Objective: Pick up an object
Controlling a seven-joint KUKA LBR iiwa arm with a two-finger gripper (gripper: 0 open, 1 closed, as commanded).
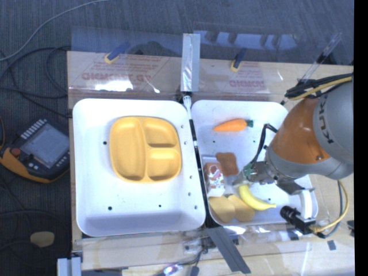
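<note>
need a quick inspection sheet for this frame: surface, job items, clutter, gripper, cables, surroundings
Surface: two white bins side by side; left bin holds a yellow divided tray.
Job's things: all in the right bin: carrot near the back, brown block, small packet, banana, two tan lumps at the front.
Clutter: nothing seen.
Grippers: gripper low over the right bin, just above the banana; finger state unclear.
Cables: yellow and black cables by the arm; white cord on the floor.
Surroundings: grey carpet; handheld controller left of the bench.
</note>
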